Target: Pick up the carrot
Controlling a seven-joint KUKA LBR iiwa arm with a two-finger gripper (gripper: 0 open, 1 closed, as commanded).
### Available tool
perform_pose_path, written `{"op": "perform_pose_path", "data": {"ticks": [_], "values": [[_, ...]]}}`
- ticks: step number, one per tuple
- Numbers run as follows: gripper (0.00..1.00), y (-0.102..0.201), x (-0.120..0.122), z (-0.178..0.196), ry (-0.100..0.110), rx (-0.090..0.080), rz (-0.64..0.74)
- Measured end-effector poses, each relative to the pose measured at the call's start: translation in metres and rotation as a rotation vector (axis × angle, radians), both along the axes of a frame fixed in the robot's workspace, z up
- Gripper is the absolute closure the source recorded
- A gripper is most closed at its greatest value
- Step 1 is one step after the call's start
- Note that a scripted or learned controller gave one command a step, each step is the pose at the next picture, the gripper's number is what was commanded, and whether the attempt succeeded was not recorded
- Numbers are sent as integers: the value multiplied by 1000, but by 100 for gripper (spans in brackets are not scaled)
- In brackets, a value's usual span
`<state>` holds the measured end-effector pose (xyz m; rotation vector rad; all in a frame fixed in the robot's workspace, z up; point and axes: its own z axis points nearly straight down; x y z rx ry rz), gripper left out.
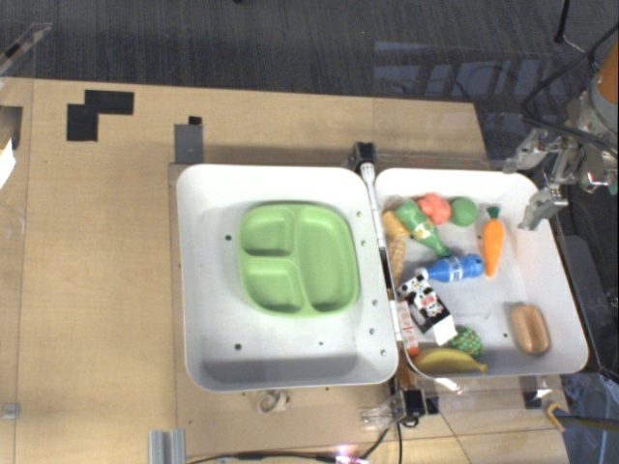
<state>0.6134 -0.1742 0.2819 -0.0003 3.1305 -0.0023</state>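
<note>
A light wooden bench (97,288) carries two shallow white bins side by side and touching along a central divider, the left bin (208,356) and the right bin (556,278), with black patches (97,114) on its far left part and small cables (319,452) at its near edge.

From where I stand, no writing can be made out. The blue plastic bottle (456,269) lying in the right-hand white bin (556,288) has a pale label, and the small black-and-white carton (426,304) beside it bears markings, both too blurred to read.
</note>
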Motion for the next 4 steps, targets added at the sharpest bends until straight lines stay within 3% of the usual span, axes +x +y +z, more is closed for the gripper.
{"op": "perform_pose_path", "data": {"ticks": [1,2,3,4], "values": [[0,-30,15,-185,13,4,56],[0,-30,17,-193,-1,-3,253],[0,-31,-9,-193,-1,0,20],[0,-30,-5,-193,-4,3,-340]]}}
